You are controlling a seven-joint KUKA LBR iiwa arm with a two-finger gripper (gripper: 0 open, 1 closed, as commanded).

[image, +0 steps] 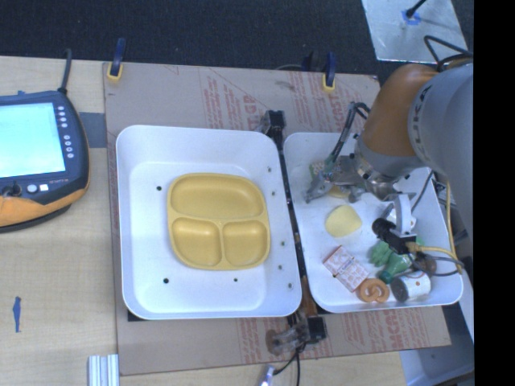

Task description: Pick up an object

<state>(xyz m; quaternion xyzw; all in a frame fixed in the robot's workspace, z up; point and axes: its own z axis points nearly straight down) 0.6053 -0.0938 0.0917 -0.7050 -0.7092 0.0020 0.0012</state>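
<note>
The gripper (322, 185) hangs at the right bin's (451, 296) ten o'clock; its fingers look apart, clamped on nothing. The yellow lump (344, 220) sits just beside, at four o'clock. The closing could miss or nudge it. A tan bench (56, 296) stands on dark floor (201, 14).

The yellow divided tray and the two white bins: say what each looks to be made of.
Yellow divided tray: probably moulded plastic, matt to satin, judging by its even colour, rounded compartment walls and soft sheen. Left white bin and right white bin: likely thin formed plastic, smooth and faintly glossy, with rounded corners and raised rims; coated metal cannot be ruled out.
</note>
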